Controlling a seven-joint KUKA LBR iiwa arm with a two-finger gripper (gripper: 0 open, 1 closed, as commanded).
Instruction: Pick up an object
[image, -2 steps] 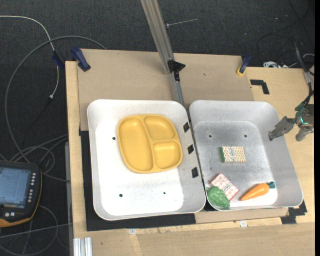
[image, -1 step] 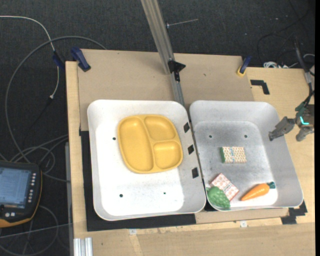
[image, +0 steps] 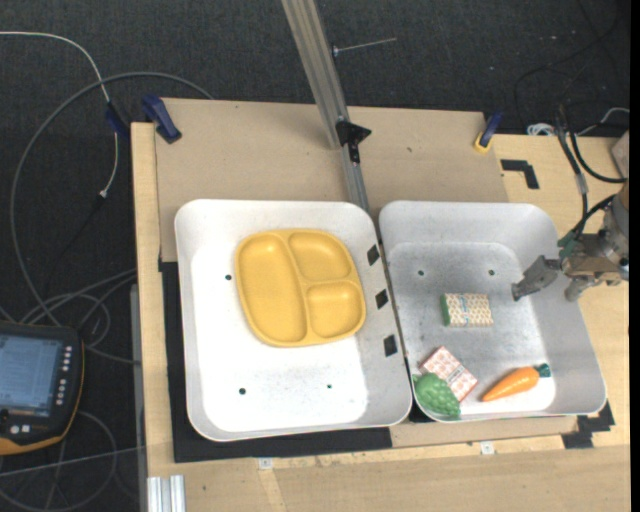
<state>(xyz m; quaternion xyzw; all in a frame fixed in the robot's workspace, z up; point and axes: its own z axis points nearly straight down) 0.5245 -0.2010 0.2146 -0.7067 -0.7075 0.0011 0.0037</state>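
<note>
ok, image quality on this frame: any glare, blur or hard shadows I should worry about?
Camera view: lighting even and soft, no harsh glare on the white bins. The yellow tray, carrot and patterned block are sharp, with faint shadows. The gripper at the right edge looks slightly soft; its fingers are hard to read.

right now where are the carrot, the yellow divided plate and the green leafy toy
carrot (image: 511, 384): camera view, middle of its orange body
yellow divided plate (image: 266, 290): camera view, floor of its largest compartment
green leafy toy (image: 437, 395): camera view, centre of the leaf
</note>
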